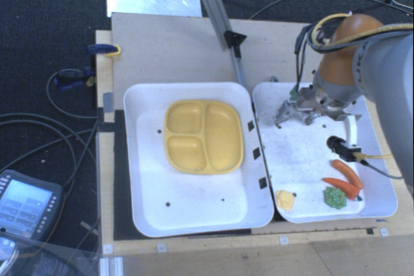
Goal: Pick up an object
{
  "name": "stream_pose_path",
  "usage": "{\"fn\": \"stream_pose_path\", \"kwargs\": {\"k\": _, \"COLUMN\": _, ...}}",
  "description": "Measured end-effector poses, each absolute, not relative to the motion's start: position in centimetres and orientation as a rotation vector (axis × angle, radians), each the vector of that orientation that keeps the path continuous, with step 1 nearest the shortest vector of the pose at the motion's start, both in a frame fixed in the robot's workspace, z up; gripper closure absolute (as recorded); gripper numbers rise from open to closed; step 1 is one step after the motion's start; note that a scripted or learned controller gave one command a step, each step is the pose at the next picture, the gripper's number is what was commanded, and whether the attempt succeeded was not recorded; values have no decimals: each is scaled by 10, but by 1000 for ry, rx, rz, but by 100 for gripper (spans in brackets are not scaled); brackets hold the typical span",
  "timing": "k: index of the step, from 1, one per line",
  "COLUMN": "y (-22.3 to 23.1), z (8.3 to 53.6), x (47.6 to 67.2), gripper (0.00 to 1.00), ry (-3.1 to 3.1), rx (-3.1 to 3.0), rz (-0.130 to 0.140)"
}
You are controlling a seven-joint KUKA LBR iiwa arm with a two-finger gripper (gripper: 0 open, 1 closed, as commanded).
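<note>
Plainly, the things I could take lie nearest the camera, along the front of the right bin [304, 158]: a small yellow piece [284, 199] in the front left corner, a green broccoli-like lump [334, 197] to its right, and two orange carrots [344, 179] lying slantwise just behind the green one, the lower carrot touching or nearly touching it. In the left bin [145, 158] sits a yellow divided plate [204, 136], flat, with nothing in its compartments.

My gripper [282, 118] is farther back, over the rear left part of the right bin, well apart from all four pieces. The metal of it points toward the wall between the bins. Whether my jaws stand open or closed I cannot tell; the parts blur together, and I see nothing between them.

What could go wrong: the carrots and the green lump are crowded into the front right corner, so a descent there might nudge one thing while closing on another, or catch the bin's rim. The yellow piece is low and close to the front wall, which I judge leaves little room for a finger on that side. A black cable fitting [341, 147] hangs from my wrist just behind the carrots and may sweep them.

My wrist's underside is hidden by the orange band [346, 42], and my arm runs out of frame at right.
</note>
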State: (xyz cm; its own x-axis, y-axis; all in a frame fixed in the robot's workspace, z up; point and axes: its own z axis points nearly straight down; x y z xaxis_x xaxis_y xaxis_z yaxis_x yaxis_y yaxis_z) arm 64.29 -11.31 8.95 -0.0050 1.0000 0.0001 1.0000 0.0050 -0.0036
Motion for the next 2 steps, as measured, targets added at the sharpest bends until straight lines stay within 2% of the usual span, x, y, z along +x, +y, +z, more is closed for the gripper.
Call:
{"fn": "stream_pose_path", "kwargs": {"k": 1, "y": -113, "z": 104, "x": 645, "gripper": 100, "ry": -2231, "rx": -2217, "rz": -5}}
{"fn": "stream_pose_path", "kwargs": {"k": 2, "y": -111, "z": 164, "x": 657, "gripper": 100, "ry": -2235, "rx": -2217, "rz": -9}}
